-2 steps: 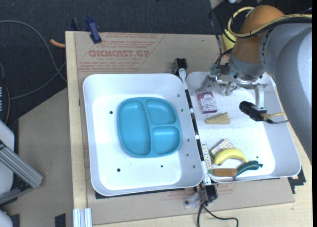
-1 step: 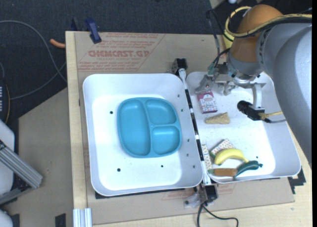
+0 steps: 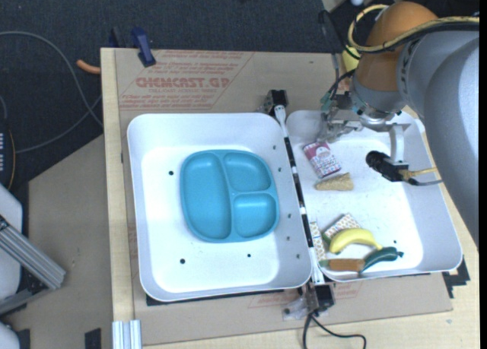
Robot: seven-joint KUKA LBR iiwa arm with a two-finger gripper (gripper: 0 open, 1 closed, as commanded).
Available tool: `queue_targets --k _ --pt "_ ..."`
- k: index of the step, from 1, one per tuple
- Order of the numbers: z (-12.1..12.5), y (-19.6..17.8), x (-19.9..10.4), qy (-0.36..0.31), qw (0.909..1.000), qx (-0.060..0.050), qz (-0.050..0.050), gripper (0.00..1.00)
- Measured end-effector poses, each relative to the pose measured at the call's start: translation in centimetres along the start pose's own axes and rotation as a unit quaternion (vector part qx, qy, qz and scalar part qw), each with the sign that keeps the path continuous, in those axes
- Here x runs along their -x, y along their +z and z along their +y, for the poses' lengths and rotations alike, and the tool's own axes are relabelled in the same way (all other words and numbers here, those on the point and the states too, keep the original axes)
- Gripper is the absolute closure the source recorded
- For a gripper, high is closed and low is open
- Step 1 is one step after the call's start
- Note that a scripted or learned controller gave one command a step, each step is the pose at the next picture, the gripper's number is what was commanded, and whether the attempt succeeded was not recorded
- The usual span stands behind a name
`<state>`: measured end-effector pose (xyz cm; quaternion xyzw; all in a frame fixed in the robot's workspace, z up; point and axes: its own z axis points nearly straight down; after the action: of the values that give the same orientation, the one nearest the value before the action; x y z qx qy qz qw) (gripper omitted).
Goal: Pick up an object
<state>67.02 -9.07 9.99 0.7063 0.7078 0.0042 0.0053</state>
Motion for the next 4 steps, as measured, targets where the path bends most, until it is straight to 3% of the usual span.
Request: queue_targets --k 1,2,3,4 --pt "0.0 0.0 0.0 0.000 1.0000 0.000 0.000 0.00" --pt "-11.3 1.1 8.7 0.002 1.0000 -0.004 -0.001 0.00" --pt "-7.9 1.4 2.5 0.000 1.0000 -0.006 0.001 0.00" --pt "-7.9 0.4 2.6 0.001 1.0000 -0.005 0.000 1.00"
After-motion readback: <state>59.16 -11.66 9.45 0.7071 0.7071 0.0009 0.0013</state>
